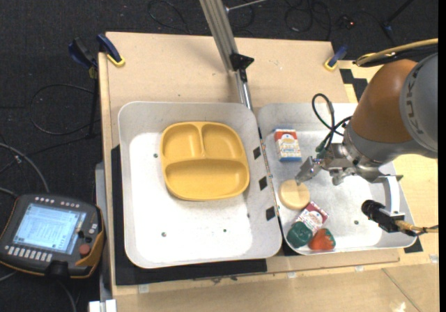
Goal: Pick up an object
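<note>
The right bin holds several small items. A white, orange and blue carton lies near its top left. Below it sits a round tan disc. Further down are a red and white packet, a green piece and a red piece, bunched at the bin's front edge. My gripper hangs low over the right bin, just right of and above the tan disc and below the carton. Nothing visible is held in it.
The left bin bears a yellow divided plate. A slanted metal pole rises from the bench behind the bins. A teach pendant lies on the floor at the left. Clamps sit at the bench's back corners.
</note>
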`<state>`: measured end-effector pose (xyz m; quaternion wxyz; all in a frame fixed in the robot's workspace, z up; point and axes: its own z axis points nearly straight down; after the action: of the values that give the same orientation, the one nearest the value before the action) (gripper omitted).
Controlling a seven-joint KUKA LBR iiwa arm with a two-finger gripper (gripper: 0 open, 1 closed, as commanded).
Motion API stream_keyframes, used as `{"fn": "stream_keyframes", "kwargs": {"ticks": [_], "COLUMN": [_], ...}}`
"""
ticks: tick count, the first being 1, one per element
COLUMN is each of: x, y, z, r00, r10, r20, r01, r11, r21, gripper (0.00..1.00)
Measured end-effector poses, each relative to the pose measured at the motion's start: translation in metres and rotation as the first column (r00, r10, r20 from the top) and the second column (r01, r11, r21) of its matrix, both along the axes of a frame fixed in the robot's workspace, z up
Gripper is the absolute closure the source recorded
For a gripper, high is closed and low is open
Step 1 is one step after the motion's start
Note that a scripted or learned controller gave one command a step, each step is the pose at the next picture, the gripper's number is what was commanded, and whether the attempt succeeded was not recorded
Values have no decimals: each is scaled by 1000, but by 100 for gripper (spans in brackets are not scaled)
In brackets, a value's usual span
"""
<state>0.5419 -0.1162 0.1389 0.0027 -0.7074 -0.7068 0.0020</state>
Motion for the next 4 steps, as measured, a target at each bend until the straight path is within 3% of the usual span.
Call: {"fn": "stream_keyframes", "kwargs": {"ticks": [1, 2, 4], "x": [2, 4, 7], "y": [1, 0, 8], "z": [-41, -29, 79], "r00": [1000, 1000, 1000], "r10": [0, 0, 4], "r20": [10, 15, 14], "r01": [0, 0, -4], "r11": [1000, 1000, 1000], "r21": [2, 0, -3], "gripper": [0, 100, 100]}}
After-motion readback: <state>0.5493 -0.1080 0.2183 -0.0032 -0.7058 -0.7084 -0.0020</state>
